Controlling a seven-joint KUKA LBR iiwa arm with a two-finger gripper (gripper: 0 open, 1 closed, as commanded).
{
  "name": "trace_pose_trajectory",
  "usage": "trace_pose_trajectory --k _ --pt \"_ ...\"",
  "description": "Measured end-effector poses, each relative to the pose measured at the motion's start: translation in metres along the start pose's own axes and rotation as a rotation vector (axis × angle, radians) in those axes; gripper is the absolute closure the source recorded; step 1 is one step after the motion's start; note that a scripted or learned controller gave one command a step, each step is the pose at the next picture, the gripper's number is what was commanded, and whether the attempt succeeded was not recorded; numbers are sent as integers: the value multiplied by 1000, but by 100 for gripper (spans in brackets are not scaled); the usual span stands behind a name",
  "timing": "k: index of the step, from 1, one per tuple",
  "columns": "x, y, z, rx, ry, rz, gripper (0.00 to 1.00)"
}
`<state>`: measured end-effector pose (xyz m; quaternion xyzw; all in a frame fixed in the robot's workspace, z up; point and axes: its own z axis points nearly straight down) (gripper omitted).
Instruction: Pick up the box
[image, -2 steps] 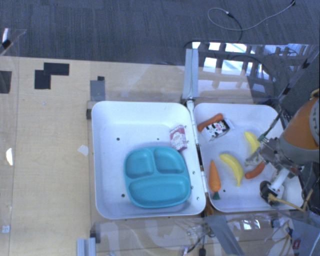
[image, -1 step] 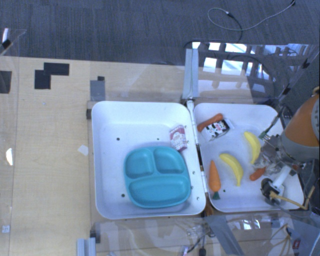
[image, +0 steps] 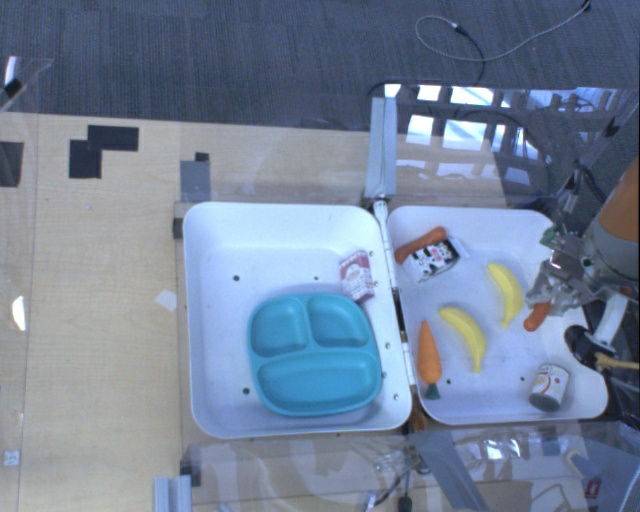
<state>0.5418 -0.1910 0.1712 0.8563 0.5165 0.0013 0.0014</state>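
The jaws (image: 556, 290) were seen over the right bin (image: 500, 405); their state could not be told. The box (image: 357, 275) lay in the left bin (image: 215, 300).

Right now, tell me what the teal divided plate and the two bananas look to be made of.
The teal divided plate looks like moulded plastic: even colour, rounded compartment ridges, a dull satin sheen. The two bananas are probably plastic toy fruit: flat, uniform yellow with no spots or bruises, though real fruit cannot be ruled out from this view.
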Motion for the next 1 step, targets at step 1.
trace_pose_trajectory --k 1 --pt "79 55 -59 -2 1 -39 100"
